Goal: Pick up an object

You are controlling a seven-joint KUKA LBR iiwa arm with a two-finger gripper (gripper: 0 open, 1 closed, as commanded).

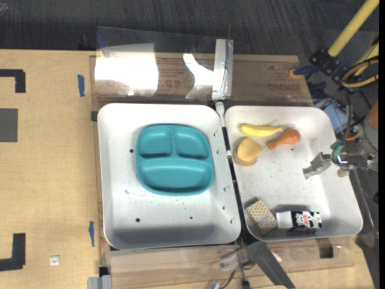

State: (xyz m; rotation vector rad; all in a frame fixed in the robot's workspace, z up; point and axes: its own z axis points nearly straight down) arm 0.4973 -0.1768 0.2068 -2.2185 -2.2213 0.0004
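Curved yellow banana [260,130] beside smooth orange carrot-shaped toy [284,139].

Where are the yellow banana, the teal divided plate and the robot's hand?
Yellow banana [260,130]: camera view, middle of its curved body.
Teal divided plate [175,159]: camera view, central ridge between compartments.
Hand [314,167]: camera view, at its fingertips over the right bin.

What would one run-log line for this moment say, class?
hand: over right white bin, nothing held | yellow banana, orange carrot: in the right white bin's far end | teal divided plate: left bin
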